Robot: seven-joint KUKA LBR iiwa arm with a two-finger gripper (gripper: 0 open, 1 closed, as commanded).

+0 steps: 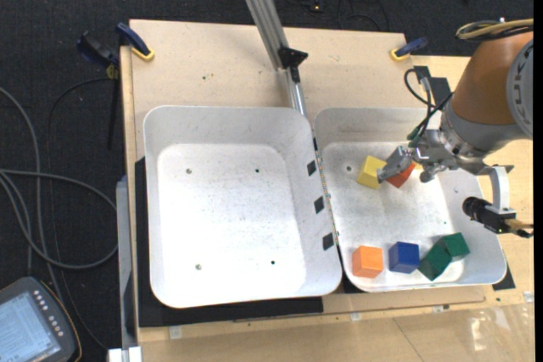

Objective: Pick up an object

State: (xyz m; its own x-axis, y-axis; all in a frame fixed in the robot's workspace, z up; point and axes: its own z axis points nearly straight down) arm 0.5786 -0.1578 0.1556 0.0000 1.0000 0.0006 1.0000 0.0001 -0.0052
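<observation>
The red block sits in the right bin, in its upper half, and we see it right at the tip of the pincer, touching the yellow block just to its left. We cannot tell whether the pincer is apart or together. Along the near wall of that bin we find an orange block, a blue block and two green blocks huddled together. The left bin lies beside it on the counter.
</observation>
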